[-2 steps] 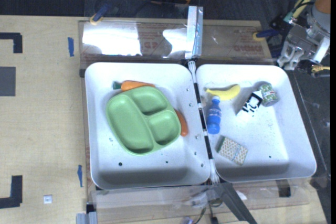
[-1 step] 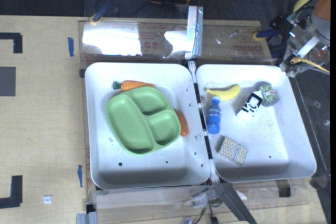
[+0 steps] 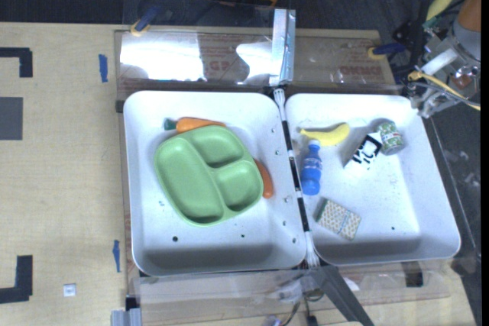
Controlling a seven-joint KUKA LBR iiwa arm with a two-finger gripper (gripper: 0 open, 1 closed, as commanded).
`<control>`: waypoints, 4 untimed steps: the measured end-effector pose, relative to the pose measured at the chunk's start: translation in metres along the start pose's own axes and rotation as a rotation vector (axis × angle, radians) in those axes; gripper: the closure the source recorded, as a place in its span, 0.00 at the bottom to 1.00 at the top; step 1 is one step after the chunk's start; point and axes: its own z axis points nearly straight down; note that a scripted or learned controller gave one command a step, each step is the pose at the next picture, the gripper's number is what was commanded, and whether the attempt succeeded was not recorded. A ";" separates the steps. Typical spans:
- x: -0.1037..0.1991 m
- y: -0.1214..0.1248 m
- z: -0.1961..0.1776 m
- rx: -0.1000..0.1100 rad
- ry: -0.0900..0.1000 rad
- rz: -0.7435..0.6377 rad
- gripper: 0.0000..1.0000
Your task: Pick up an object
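Whether our gripper is spread or closed we cannot tell: it is blurred and hard to make out at the view's right edge. It hangs over the 1 o'clock corner of the right-hand shallow white bin, with nothing visibly in it, apart from every object below.

Starting at the left, we see the left-hand shallow white bin. A pale green plastic plate with three compartments lies near its middle. An orange object lies under the plate, peeping out at the plate's 12 o'clock edge and again at its 3 o'clock edge; we cannot tell what it is.

Across the divider, in the right-hand bin, a blue plastic bottle with a white cap lies at the bin's 9 o'clock side, close to the divider. A yellow banana lies just beside the bottle's cap, at about 11 o'clock in the bin. A flat speckled rectangular packet sits toward 7 o'clock, apart from the bottle. A black-and-white printed item lies near the bin's centre, and touching it at its 2 o'clock side is a small green-and-white round container, the object nearest the gripper.
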 end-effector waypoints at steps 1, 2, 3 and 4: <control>-0.027 0.002 -0.059 -0.003 0.002 0.103 1.00; -0.011 0.009 -0.048 -0.003 0.003 0.244 1.00; -0.002 0.011 -0.032 -0.001 0.001 0.236 1.00; -0.056 -0.013 -0.031 0.001 0.002 0.095 1.00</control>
